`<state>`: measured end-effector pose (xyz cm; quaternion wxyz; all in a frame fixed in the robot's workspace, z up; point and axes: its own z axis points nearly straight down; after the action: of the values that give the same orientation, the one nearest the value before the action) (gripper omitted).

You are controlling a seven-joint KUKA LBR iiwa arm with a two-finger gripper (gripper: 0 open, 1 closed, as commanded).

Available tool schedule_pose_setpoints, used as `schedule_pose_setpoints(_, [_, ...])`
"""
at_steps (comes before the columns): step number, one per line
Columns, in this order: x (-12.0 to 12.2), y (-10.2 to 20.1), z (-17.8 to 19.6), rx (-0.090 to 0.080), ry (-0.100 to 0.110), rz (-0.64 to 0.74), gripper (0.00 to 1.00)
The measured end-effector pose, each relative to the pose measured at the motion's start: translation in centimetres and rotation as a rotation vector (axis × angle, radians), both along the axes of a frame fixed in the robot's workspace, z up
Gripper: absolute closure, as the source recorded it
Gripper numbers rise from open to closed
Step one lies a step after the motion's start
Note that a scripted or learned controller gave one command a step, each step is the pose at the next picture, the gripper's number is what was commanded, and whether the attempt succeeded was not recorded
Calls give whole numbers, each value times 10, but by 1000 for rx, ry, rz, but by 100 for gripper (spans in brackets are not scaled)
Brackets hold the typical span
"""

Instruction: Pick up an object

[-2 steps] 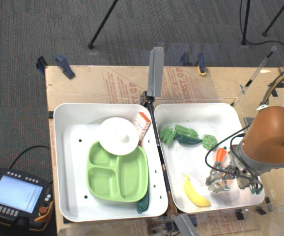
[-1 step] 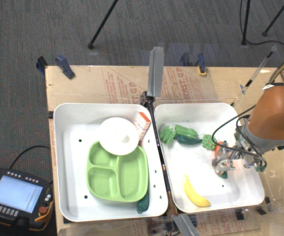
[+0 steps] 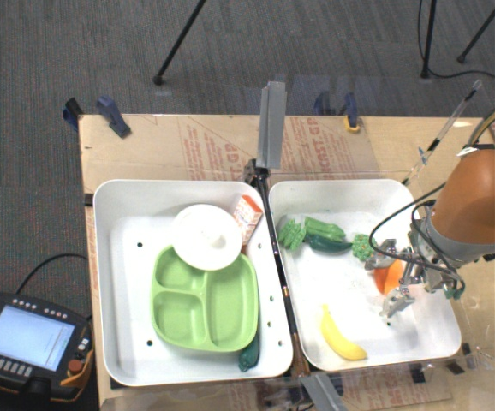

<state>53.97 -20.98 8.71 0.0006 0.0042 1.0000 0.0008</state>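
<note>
My gripper [image 3: 392, 276] is low in the right bin [image 3: 350, 197], near its right wall. It stands open, with one finger [image 3: 384, 249] behind and the other [image 3: 398, 301] in front of a small orange object [image 3: 390, 276] that lies on the bin floor. The arm's orange band [image 3: 474, 197] hangs above the bin's right rim. A yellow banana [image 3: 342, 336] lies at the front of the same bin, left of the gripper.
Green toy vegetables [image 3: 325, 234] and a small green floret [image 3: 363, 247] lie at the back of the right bin. The left bin [image 3: 119, 229] holds a green divided tray [image 3: 205, 302], a white round plate [image 3: 207, 236], an orange-and-white carton [image 3: 247, 217] and a dark green item [image 3: 248, 357].
</note>
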Motion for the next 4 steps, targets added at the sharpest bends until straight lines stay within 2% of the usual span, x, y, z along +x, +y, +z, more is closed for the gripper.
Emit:
schedule_pose_setpoints(1, [27, 49, 1, 0, -3, 219, 0])
schedule_pose_setpoints(2, [28, 49, 11, 1, -7, 216, 100])
schedule_pose_setpoints(3, [28, 49, 11, 1, -6, 216, 0])
schedule_pose_setpoints(4, [21, 34, 0, 1, 0, 228, 0])
